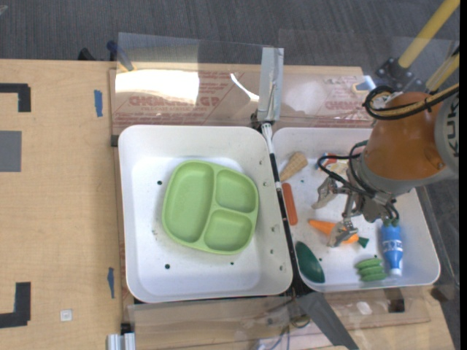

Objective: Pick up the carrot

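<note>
From where I stand, the table (pixel 51 195) carries two white bins (pixel 139 195) side by side. The left one holds a single green divided plate (pixel 210 207) with three compartments. The right bin (pixel 427 261) holds the small stuff: one blue bottle (pixel 392 248), one dark green leaf-shaped piece (pixel 309 262), one red-orange stick (pixel 290 203) lying along the bin's left wall, one light green pod cluster (pixel 370 269), one tan cone-shaped piece (pixel 294 165), and one carrot (pixel 322 225).

The carrot lies near the middle of the right bin, its pointed orange end aimed left and its thicker end, with a bit of green, under the end effector (pixel 343 228). It looks like a toy: light, stiff, smooth and probably a little slippery, with nothing fragile about it. I judge the thicker half the better place to pinch, across its width, since the taper would let it squirt out.

The end effector hangs low over that thicker end, fingers spread fairly wide and seemingly straddling it, though the clutter of metal there makes contact hard to judge.
</note>
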{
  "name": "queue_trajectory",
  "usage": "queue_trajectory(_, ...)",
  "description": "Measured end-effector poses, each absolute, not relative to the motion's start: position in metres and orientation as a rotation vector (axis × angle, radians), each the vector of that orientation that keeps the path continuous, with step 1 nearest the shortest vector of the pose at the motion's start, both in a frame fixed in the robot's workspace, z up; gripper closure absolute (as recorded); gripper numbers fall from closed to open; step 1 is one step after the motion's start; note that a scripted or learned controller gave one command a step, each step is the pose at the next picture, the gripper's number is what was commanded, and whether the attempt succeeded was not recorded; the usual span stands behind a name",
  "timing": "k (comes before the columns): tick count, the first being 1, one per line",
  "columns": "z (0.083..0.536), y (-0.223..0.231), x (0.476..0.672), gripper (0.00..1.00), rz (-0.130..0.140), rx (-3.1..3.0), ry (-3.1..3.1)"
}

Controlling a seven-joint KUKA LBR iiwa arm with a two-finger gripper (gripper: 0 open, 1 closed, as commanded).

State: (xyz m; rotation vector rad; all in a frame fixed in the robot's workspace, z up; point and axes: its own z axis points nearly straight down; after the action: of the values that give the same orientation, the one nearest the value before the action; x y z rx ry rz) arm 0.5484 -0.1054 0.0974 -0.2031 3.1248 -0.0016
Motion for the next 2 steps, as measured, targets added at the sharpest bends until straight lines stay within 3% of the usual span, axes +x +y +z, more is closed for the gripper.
queue_trajectory(1,0.091,-0.099,0.528,0.0,-0.002,0.017,3.127)
queue_trajectory(2,0.103,-0.098,0.531,1.0,-0.004,0.015,3.117)
